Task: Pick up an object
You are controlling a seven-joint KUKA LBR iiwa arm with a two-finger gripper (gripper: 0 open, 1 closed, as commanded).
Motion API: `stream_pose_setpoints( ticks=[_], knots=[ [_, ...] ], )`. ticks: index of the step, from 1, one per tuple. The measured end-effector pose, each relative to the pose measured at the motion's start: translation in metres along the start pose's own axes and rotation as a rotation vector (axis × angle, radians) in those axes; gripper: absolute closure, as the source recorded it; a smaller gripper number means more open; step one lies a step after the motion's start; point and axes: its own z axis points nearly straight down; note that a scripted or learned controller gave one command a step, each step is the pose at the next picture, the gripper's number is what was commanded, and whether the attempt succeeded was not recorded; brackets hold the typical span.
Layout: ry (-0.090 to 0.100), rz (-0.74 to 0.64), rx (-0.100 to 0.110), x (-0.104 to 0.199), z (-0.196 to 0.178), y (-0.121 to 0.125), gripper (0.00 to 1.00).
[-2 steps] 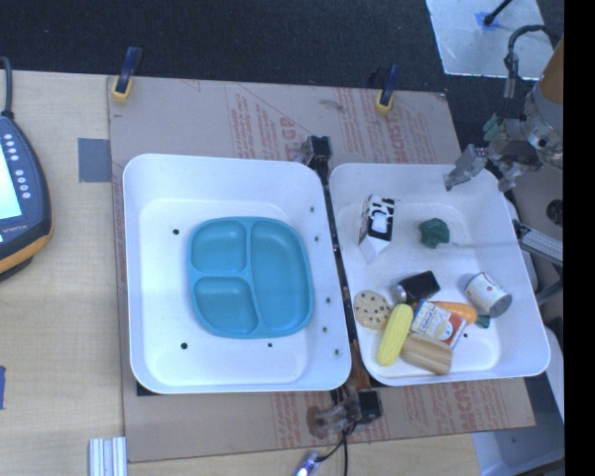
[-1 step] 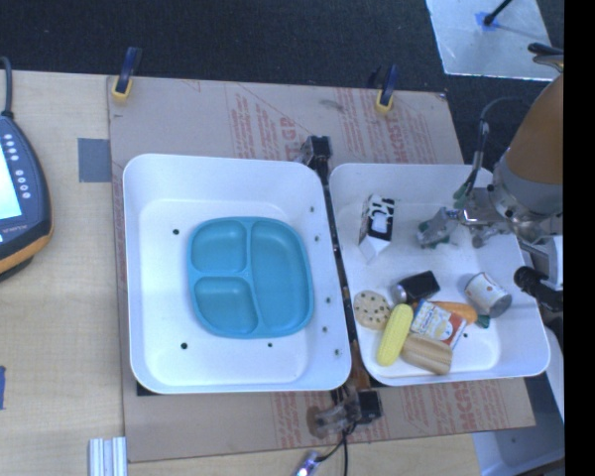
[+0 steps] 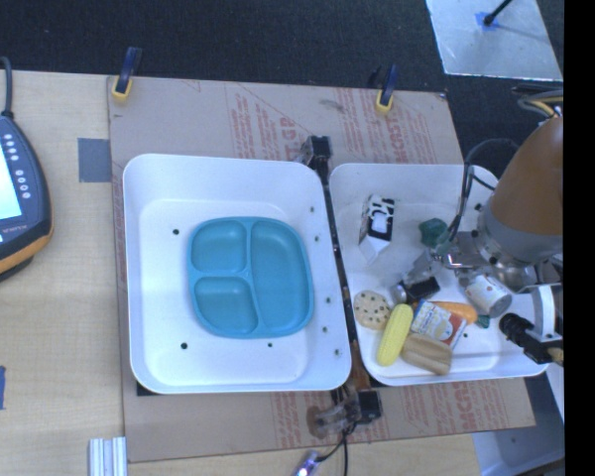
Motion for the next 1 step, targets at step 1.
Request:
stream_pose_setpoints(
  ticks=[1],
  knots=[
    [0.0, 0.001, -0.001, -0.0044, 0.0381, 0.076, 0.0]
  ],
)
